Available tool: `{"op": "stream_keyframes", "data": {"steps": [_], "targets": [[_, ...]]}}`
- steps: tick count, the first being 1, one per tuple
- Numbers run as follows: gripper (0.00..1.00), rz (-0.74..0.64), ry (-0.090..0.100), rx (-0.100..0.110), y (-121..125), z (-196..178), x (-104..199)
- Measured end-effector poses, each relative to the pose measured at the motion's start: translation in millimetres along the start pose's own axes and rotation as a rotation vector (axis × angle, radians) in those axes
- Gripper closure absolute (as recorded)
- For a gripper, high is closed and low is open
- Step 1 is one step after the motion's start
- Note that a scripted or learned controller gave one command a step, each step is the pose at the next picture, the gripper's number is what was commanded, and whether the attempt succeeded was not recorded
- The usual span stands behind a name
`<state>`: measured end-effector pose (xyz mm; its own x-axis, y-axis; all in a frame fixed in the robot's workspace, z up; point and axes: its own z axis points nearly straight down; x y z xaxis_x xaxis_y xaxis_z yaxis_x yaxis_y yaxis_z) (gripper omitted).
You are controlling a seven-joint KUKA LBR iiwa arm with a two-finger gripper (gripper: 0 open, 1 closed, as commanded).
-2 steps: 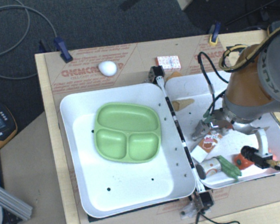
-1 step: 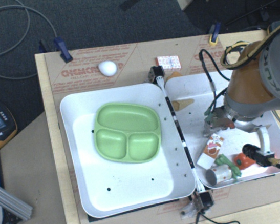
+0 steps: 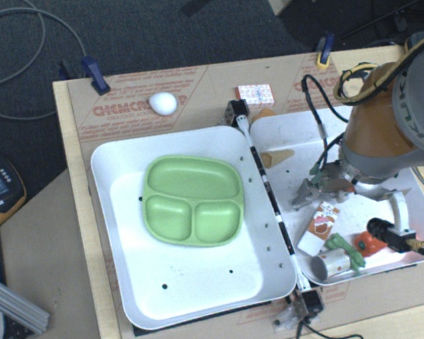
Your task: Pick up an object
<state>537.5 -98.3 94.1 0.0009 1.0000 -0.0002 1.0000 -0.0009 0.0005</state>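
Observation:
My gripper (image 3: 309, 191) reaches in from the right and hangs low over the middle left of the right bin (image 3: 284, 127). Just below it lies a small white and red packet (image 3: 322, 224). Toward the bin's front edge a silver can (image 3: 329, 264) lies on its side, with a green piece (image 3: 347, 252) against it and an orange-red object (image 3: 367, 242) to its right. A tan scrap (image 3: 275, 158) rests near the bin's left wall, behind the gripper. I see nothing held in the gripper.
The left bin (image 3: 137, 277) holds a green divided plate (image 3: 193, 200). Behind the bins, a white egg-shaped ball (image 3: 162, 103) and a small patterned box (image 3: 255, 94) sit on the cardboard. Blue clamps (image 3: 94, 74) grip the back edge.

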Motion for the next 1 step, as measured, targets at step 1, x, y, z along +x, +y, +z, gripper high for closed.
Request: {"op": "stream_keyframes", "data": {"steps": [1], "targets": [[0.00,0.000,0.001,0.000,-34.6,9.0,-7.7]]}}
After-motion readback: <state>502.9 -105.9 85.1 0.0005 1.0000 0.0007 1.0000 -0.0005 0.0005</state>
